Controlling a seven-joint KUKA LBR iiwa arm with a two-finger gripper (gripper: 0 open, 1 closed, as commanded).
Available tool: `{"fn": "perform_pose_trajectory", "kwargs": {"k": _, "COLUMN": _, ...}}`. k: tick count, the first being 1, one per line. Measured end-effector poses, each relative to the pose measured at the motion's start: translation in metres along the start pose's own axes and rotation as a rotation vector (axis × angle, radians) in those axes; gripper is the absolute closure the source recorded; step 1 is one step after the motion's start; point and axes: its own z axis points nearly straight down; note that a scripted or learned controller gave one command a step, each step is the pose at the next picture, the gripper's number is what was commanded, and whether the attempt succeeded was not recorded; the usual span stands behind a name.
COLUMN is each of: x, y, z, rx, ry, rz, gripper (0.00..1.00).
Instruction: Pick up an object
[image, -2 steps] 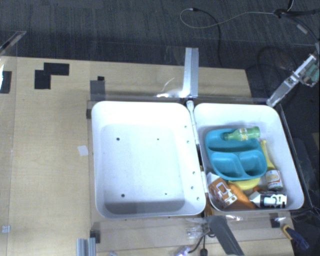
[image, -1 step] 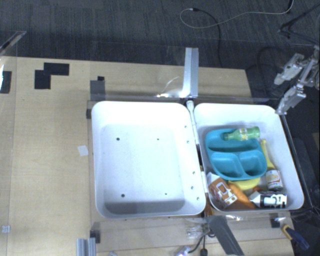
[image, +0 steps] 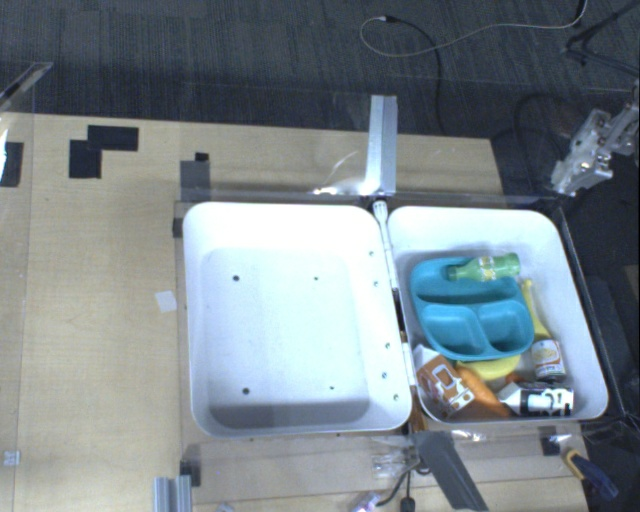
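Note:
The right bin holds the objects. A blue divided tray lies in its middle, with a green bottle resting across the tray's far edge. A yellow stick-like item lies along the tray's right side. Near the front are a small brown jar, a black bottle with a white label, a brown and white packet and an orange piece. My gripper hangs beyond the bin's far right corner, outside the bin and well above the objects.
The left bin sits beside the right one, with a metal post at their shared far edge. Black markers lie on the wooden bench at far left. Cables run across the dark floor behind.

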Motion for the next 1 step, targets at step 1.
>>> {"fn": "perform_pose_trajectory", "kwargs": {"k": 1, "x": 0.0221, "y": 0.0293, "z": 0.2434, "rx": 0.004, "ry": 0.019, "rz": 0.187, "gripper": 1.00}}
